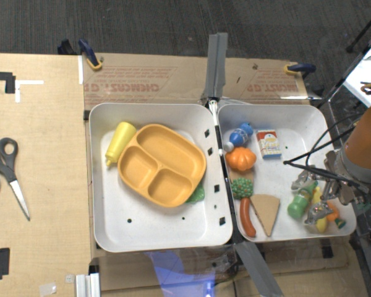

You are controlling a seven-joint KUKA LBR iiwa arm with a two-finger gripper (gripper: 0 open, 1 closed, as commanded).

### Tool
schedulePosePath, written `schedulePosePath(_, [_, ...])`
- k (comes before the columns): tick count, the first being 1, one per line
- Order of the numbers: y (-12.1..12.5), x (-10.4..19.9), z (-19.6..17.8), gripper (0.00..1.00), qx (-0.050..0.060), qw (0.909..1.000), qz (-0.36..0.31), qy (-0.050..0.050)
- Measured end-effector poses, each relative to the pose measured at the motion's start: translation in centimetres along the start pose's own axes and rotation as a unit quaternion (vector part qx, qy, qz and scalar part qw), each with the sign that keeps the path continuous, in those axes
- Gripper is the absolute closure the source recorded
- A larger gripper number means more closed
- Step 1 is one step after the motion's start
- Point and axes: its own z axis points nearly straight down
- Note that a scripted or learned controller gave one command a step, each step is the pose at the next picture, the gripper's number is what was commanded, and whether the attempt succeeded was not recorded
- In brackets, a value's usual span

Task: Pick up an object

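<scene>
My gripper (311, 198) is low over the right bin (284, 119), near its right wall, with the grey arm and orange band coming in from the right. It is open, and its two metal fingertips (304, 181) stand apart on either side of a green bottle-shaped toy (298, 205). The toy lies on the bin floor and is not lifted. Small yellow, orange and blue pieces (326, 223) lie just beside the lower fingertip.
The right bin also holds a blue ball (238, 137), a small card box (269, 145), an orange fruit (240, 159), a green knobbly toy (241, 187), a red sausage (247, 217) and a tan wedge (267, 211). The left bin (111, 228) holds an orange divided plate (162, 164) and a yellow bottle (119, 142). Scissors (9, 172) lie far left.
</scene>
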Motion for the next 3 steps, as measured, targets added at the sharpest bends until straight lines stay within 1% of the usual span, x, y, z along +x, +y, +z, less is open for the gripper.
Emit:
schedulePosePath(1, [8.3, -6.9, 0.0, 0.0, 0.005, 0.998, 0.063, -0.002])
schedulePosePath(2, [8.5, -14.5, -0.1, 0.0, 0.005, 0.9958, 0.092, -0.003])
schedulePosePath(3, [8.5, -6.9, 0.0, 0.0, 0.005, 0.9988, 0.048, -0.001])
